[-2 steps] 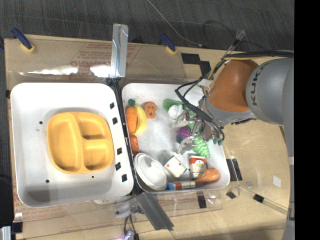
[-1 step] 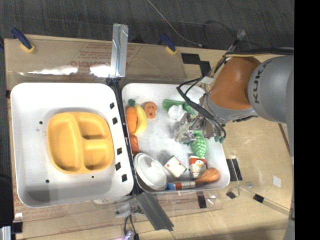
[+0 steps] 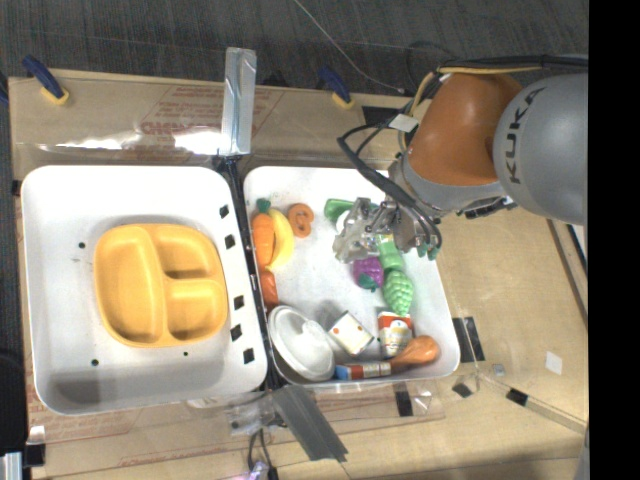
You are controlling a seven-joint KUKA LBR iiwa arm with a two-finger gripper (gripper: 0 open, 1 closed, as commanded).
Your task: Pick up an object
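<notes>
Jaws point(image 3: 358, 236) partly hide purple toy point(image 3: 368, 271).

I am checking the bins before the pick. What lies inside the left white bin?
Inside the left white bin lies one yellow plastic tray with three compartments. Whatever is under the tray is covered.

Grey arm point(image 3: 540, 148) with orange band reaching in from right, gripper point(image 3: 362, 230) hanging over right bin point(image 3: 432, 268), right above purple toy point(image 3: 367, 271) and green bumpy toy point(image 3: 398, 286). Can't tell what jaws are doing, too cluttered. Carrot point(image 3: 263, 240), banana point(image 3: 281, 238) and orange piece point(image 3: 299, 216) sitting along left wall. Metal bowl point(image 3: 300, 343), small box point(image 3: 350, 334), marker point(image 3: 362, 370) crowding near edge. Left bin point(image 3: 50, 268) holding yellow divided tray point(image 3: 160, 281).
</notes>
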